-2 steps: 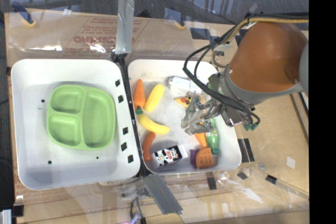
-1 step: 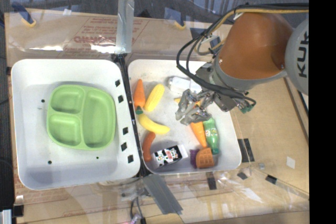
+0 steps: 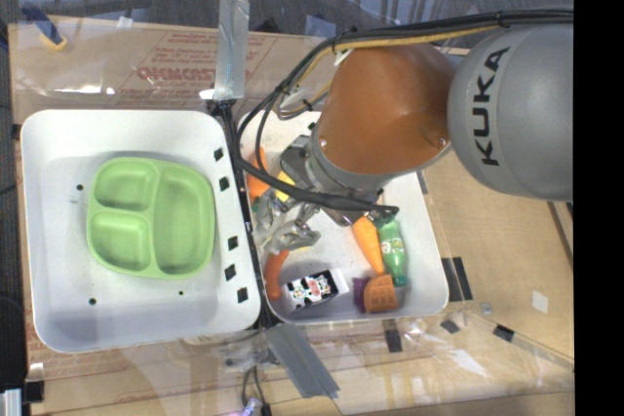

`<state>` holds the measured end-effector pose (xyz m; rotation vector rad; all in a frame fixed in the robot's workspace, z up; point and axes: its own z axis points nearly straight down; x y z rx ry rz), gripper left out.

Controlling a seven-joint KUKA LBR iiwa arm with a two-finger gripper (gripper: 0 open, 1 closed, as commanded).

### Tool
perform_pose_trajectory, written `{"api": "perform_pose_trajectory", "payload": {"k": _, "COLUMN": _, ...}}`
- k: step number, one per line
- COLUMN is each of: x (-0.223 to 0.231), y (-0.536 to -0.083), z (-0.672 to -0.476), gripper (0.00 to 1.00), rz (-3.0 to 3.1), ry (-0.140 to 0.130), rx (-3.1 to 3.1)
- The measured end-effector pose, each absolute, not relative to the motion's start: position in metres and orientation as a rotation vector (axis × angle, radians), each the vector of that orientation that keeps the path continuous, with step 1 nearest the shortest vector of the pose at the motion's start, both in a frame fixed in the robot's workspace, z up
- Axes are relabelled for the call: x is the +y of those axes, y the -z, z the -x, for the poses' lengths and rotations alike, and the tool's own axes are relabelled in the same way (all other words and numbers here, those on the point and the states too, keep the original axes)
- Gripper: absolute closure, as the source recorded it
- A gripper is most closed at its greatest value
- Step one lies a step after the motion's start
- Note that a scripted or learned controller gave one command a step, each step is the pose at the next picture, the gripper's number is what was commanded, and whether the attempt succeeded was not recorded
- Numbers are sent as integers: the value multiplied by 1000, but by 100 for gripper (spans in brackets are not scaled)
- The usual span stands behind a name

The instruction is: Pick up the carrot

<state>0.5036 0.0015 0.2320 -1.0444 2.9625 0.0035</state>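
Two shallow white bins [image 3: 39, 209] are sitting side by side; the tapered orange carrot [image 3: 368, 245] is lying in the right one, just beside the jaws, whose state I cannot tell.

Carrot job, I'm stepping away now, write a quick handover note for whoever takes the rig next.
Gripper: down in the right bin, near its left wall, under the arm's orange band. Whether it is open or shut cannot be told from this view.
Carrot: lying in the right bin, just right of the gripper, beside the green bottle. Nothing shows it gripped.
Other items: a small orange piece, a black-and-white card, and a purple and orange block in the same bin. The green divided plate sits in the left bin.
Done: arm lowered into the right bin.
Left: grasp the carrot and lift it.
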Motion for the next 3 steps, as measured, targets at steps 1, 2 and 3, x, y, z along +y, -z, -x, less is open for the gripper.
{"api": "perform_pose_trajectory", "payload": {"k": 1, "x": 1, "y": -242, "z": -505, "gripper": 100, "rz": 1045, "ry": 0, "rx": 2961}}
{"api": "perform_pose_trajectory", "payload": {"k": 2, "x": -45, "y": -350, "z": -584, "gripper": 100, "rz": 1077, "ry": 9, "rx": 2941}}
{"api": "perform_pose_trajectory", "payload": {"k": 3, "x": -106, "y": -267, "z": -596, "gripper": 100, "rz": 1016, "ry": -4, "rx": 2979}}
